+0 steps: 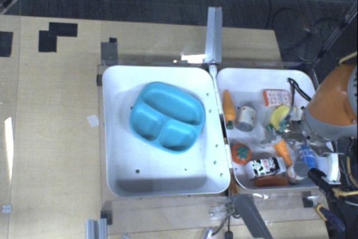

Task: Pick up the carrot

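End effector [286,132] is seen over right white bin [254,76], beside small orange carrot [282,151]; finger state cannot be told

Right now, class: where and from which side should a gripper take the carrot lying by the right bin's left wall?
Probably its thick middle, from above, pinched across its width. The carrot lies flat, lengthwise along the wall, so a sideways approach is blocked there, and the can crowds its other side.
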Available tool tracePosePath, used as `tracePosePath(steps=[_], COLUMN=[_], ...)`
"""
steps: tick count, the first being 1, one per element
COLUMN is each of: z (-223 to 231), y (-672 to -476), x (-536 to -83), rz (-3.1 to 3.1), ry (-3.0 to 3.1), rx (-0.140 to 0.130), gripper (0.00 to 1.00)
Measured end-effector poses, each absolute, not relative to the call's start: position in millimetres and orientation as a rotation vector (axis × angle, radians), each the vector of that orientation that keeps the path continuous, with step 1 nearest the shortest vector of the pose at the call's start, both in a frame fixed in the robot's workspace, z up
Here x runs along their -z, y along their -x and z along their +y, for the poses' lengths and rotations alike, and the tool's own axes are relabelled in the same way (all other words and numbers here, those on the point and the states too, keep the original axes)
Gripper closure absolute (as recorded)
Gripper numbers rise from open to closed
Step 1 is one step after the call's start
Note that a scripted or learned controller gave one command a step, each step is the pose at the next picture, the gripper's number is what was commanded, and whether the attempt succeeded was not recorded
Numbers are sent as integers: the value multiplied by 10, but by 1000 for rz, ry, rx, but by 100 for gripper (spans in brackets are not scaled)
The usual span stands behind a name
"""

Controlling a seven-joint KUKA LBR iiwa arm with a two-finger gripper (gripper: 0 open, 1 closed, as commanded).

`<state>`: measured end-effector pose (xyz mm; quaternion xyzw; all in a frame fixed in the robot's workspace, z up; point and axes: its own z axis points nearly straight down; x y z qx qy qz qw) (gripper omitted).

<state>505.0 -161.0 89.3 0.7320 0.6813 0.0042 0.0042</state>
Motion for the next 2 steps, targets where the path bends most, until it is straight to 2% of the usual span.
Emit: tracePosePath(steps=[1, 2], z=[-1604, -954], y=[-5086, -5339], x=[-1016, -2023], rz=[2131, 2263], ry=[-2286, -2171], rx=[-22, -6], gripper=[100, 100])
